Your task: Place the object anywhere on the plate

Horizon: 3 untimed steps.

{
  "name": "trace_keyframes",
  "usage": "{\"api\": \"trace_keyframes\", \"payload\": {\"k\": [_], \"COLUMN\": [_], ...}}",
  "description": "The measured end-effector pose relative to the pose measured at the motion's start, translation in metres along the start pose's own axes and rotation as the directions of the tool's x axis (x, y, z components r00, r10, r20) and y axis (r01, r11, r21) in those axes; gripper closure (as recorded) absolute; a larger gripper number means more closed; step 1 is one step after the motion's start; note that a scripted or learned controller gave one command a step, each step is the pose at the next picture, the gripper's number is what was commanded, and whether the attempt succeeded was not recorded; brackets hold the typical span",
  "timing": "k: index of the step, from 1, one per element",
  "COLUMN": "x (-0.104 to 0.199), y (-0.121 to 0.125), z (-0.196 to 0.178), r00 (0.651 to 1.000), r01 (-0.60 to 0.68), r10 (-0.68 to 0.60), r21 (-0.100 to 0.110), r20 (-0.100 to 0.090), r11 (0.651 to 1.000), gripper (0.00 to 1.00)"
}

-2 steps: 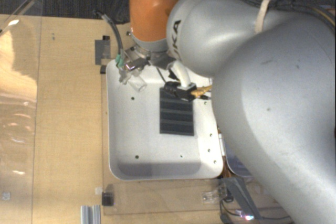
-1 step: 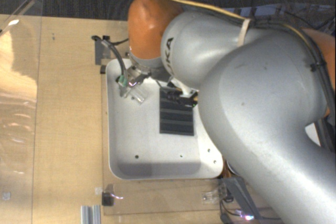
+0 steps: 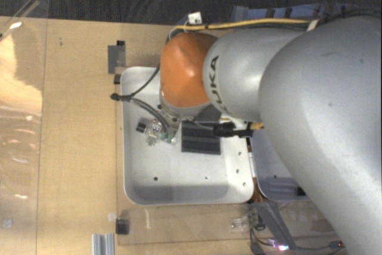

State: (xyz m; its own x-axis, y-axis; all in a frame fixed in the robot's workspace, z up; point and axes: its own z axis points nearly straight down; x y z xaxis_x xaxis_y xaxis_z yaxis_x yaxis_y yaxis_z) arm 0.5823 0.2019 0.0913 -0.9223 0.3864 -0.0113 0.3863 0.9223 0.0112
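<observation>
Overhead view at frame centre: the arm (image 3: 286, 104) hangs over the left bin (image 3: 179, 188), its gripper (image 3: 156, 131) beside a dark flat block (image 3: 200, 140) on the bin floor — finger state indeterminable, no plate discernible — placement apparently not yet done.

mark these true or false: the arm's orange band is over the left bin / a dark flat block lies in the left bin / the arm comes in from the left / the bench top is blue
1. The arm's orange band is over the left bin: true.
2. A dark flat block lies in the left bin: true.
3. The arm comes in from the left: false, it reaches in from the right.
4. The bench top is blue: false, it is light wood.
</observation>
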Motion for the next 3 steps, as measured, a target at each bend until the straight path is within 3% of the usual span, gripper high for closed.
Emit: {"api": "trace_keyframes", "payload": {"k": [1,2,3], "x": [-0.004,-0.058,-0.058], "y": [0.039,0.062,0.061], "z": [-0.099,-0.116,-0.057], "r00": [0.957,1.0,0.951], "r01": [0.288,0.025,-0.309], "r10": [-0.288,-0.025,0.309], "r21": [0.001,0.003,0.009], "r20": [-0.004,-0.004,-0.005], "r11": [0.957,1.0,0.951], "gripper": [1.0,1.0,1.0]}}
